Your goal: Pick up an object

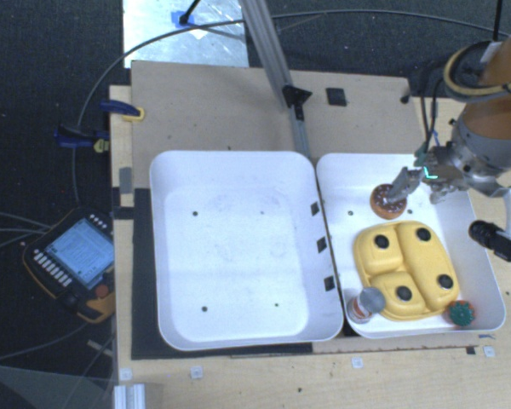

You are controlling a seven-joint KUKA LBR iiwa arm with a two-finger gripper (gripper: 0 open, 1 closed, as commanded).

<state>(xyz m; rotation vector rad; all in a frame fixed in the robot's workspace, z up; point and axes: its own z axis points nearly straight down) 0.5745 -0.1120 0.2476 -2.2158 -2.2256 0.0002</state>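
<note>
The right bin (341,186) holds several objects. A brown round piece (383,199) lies near its far side. In front of it sits a large yellow moulded block with black dots (406,268). At the near wall are a small jar with a grey lid (366,302) and a green ball (462,313). My gripper (418,195) hangs over the far part of this bin, open. One finger (402,186) slants down to the edge of the brown piece, and nothing shows between the fingers.
The left bin (179,228) stands beside the right one, with black clips (321,244) along the shared wall. A metal pole (272,54) crosses the bench's far side. A teach pendant (72,258) lies off the bench to the left.
</note>
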